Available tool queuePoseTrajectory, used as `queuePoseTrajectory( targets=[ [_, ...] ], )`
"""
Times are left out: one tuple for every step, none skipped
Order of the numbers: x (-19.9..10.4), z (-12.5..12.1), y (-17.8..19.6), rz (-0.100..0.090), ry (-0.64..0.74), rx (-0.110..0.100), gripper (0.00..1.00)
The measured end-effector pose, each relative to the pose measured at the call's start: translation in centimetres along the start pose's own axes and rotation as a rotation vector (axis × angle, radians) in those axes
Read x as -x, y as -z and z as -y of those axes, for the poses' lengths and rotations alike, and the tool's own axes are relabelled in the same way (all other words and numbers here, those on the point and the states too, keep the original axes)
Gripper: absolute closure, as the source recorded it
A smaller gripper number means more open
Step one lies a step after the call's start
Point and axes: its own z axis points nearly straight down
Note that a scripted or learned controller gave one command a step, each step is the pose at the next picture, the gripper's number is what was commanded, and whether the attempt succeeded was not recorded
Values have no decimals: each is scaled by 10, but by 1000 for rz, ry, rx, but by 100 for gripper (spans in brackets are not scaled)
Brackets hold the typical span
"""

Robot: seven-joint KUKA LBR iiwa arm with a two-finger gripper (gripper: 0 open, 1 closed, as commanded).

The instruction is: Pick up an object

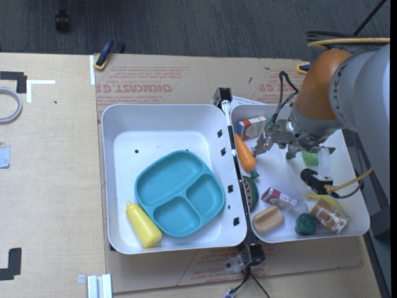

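Left bin [115, 185]: a blue divided plate [180, 193] lies flat near the centre, with a yellow mustard bottle [143, 224] at its near-left edge. Neither is close to the arm.

Right bin [353, 166]: against the dividing wall lies a toy carrot [245, 155], orange, tapered, probably light, rigid and smooth; it would likely slip if pinched at the tip, so the thicker middle, taken across its width, is the better hold. Far of it stands a small carton [252, 126]. Nearer the viewer lie a watermelon slice [250, 193], a wrapped snack bar [280, 198], a bread roll [268, 219], a green toy vegetable [306, 223] and a small box [329, 216].

The gripper [291, 143] hangs over the far middle of the right bin, just right of the carrot and the carton. Whether its jaws stand apart or together cannot be told; nothing is seen between them. The carrot lies left of the gripper, apparently untouched.
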Motion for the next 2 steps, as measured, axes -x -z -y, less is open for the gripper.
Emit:
queuePoseTrajectory(
  targets=[
    [-6,-52,17,1,-91,-5,0],
    [55,-57,0,1,264,-3,0]
  ],
)
